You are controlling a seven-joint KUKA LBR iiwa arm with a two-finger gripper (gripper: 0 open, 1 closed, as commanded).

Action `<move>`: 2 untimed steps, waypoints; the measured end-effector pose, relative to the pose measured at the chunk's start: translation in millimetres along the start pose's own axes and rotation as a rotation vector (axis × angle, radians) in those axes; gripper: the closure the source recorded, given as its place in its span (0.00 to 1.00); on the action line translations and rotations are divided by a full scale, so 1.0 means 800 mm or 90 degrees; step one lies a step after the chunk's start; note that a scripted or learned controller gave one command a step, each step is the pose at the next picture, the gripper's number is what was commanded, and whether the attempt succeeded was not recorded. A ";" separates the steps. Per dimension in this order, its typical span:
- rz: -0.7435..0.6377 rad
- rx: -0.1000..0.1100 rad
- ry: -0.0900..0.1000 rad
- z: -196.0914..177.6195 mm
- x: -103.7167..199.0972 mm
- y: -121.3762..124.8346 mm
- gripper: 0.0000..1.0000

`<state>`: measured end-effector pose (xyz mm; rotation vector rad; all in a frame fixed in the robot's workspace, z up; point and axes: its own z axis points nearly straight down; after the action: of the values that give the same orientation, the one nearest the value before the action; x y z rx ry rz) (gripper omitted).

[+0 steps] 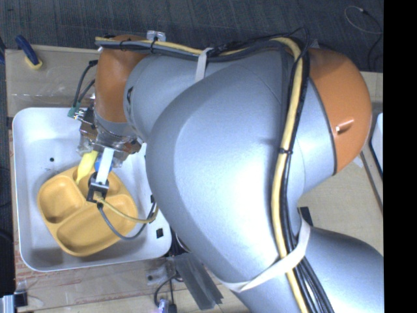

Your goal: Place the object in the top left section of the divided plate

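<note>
A yellow divided plate [57, 199] lies in the left white bin [29, 130], toward its lower half. A pale yellow, banana-like object [85, 165] sits at the plate's upper edge, above the ridge between sections. My gripper [98, 156] hangs directly over that spot, reaching down from the orange-banded wrist [112, 90]. The object touches or lies just left of the gripper. The wrist hides the grip itself, so I cannot make out whether the object is held.
The arm's grey bulk [247, 162] covers the right side of the view and the second bin. A small blue and yellow tool [27, 51] lies on the bench beyond the bin's far left corner.
</note>
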<state>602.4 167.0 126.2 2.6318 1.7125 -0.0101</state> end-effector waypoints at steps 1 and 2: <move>0.028 -0.007 0.006 -0.020 0.021 -0.093 1.00; -0.089 0.002 0.002 -0.033 -0.008 -0.171 1.00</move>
<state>475.3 216.8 153.0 2.5093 1.8948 -0.0091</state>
